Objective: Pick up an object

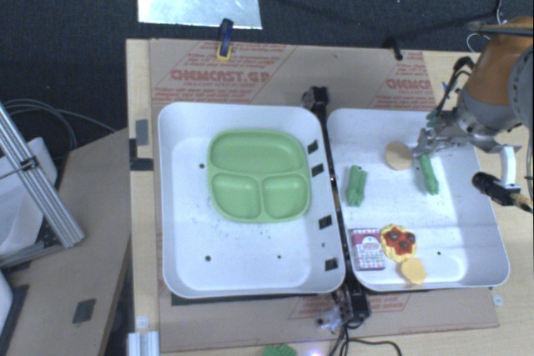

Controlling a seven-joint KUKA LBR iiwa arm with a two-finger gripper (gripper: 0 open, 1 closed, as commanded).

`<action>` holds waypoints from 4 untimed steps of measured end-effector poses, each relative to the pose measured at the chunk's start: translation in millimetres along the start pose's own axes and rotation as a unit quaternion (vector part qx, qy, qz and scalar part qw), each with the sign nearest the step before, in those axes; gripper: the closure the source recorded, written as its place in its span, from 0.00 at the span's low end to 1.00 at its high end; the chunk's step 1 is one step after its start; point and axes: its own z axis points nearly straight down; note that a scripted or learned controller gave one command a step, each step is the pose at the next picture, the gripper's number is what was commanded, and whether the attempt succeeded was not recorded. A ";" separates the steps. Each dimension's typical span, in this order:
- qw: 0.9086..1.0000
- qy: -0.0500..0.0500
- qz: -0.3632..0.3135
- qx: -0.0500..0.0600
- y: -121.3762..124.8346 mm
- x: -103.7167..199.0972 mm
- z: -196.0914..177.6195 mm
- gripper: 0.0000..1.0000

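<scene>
The gripper (428,147) hangs low over the right bin (476,213), fingers pinching the far end of a green stick (429,173). A tan disc (399,155) lies just left of it.

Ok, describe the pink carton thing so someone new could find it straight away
Look at the right white bin and follow its front edge toward the divider between the bins. The small pink carton lies flat there, left of a pizza slice toy. It is the one pink, rectangular item there.

Grey arm (501,100) with an orange band, cables, and metallic end effector (435,139).
</scene>
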 end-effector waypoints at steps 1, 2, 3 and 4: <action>1.000 0.001 0.001 0.000 -7.2 23.2 -70.6 1.00; 1.000 0.001 0.000 -0.001 32.1 43.5 -129.2 1.00; 1.000 0.001 0.002 0.002 29.4 41.6 -125.3 0.00; 1.000 0.001 0.005 0.007 8.9 7.6 -37.0 0.00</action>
